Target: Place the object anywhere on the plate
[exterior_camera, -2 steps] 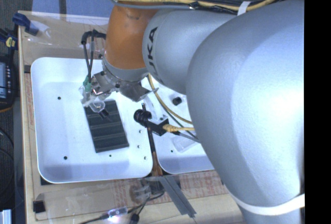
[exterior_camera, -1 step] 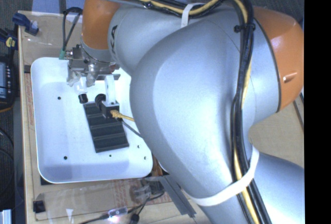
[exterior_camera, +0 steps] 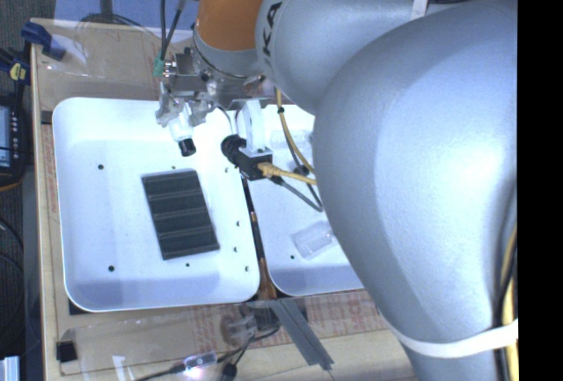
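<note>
While the gripper [exterior_camera: 182, 120] hangs over the far end of the left bin [exterior_camera: 75, 194], whether it is parted or closed cannot be told, and nothing is seen gripped. A dark ribbed plate [exterior_camera: 180, 214] lies flat nearer the middle. A clear object [exterior_camera: 312, 240] rests in the right bin [exterior_camera: 299, 278], where a clean, centred grasp is probably needed first.

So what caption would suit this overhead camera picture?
Grey arm's claw hovers above a dark ridged plate in the left white bin.
</note>
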Controlling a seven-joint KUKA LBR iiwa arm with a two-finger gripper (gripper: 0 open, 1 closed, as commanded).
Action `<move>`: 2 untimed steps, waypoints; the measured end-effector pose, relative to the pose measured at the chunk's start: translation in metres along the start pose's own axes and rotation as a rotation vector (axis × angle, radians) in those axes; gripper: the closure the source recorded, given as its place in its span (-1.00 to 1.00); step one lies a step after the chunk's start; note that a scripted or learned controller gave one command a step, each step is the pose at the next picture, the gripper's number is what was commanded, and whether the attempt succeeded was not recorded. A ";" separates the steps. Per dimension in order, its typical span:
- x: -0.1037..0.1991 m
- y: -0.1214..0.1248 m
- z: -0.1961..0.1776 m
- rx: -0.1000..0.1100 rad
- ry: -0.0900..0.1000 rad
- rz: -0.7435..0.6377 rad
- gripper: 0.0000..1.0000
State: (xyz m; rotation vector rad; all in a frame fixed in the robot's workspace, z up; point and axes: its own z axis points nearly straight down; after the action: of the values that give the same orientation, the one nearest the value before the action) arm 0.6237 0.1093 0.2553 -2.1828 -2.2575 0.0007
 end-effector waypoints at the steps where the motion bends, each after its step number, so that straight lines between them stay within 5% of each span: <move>1: 0.054 0.004 -0.121 -0.001 0.000 0.376 1.00; 2: 0.063 -0.113 -0.022 0.006 -0.003 0.102 1.00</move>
State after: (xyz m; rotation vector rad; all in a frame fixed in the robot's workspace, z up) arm 0.5082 0.1687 0.2774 -2.2929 -2.1419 0.0113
